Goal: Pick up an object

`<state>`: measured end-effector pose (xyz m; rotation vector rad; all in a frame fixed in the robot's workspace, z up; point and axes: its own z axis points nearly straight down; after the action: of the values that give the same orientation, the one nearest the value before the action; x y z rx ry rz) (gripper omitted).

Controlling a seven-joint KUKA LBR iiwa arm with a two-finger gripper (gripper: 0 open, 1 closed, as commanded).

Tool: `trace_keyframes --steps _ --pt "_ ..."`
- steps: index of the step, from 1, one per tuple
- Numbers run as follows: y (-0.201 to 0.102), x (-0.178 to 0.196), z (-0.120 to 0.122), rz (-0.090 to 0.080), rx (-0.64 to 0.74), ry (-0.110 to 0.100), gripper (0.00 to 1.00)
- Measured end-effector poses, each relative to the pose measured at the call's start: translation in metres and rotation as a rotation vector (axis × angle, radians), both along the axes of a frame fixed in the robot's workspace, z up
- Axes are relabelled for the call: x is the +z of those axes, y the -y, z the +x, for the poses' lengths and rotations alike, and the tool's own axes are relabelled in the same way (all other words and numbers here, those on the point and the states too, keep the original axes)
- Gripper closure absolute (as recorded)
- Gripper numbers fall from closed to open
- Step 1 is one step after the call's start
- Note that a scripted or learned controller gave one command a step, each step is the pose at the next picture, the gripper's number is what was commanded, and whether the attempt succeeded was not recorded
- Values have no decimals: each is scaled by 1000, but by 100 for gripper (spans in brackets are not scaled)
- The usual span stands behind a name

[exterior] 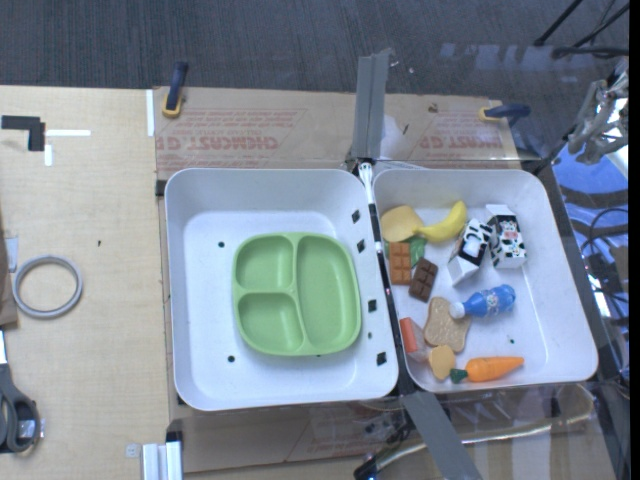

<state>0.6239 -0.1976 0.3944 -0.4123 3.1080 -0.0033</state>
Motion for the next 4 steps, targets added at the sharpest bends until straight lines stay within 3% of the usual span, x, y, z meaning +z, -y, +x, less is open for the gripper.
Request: trace_keyframes --steps 1,2,3,4 --pt "24 43 4 -1 367 0 100" --pt "24 43 4 0 366 -1 0" --pt "15 -82 36 2 222 -3 0" --pt "24 -187 36 1 117 -2 0"
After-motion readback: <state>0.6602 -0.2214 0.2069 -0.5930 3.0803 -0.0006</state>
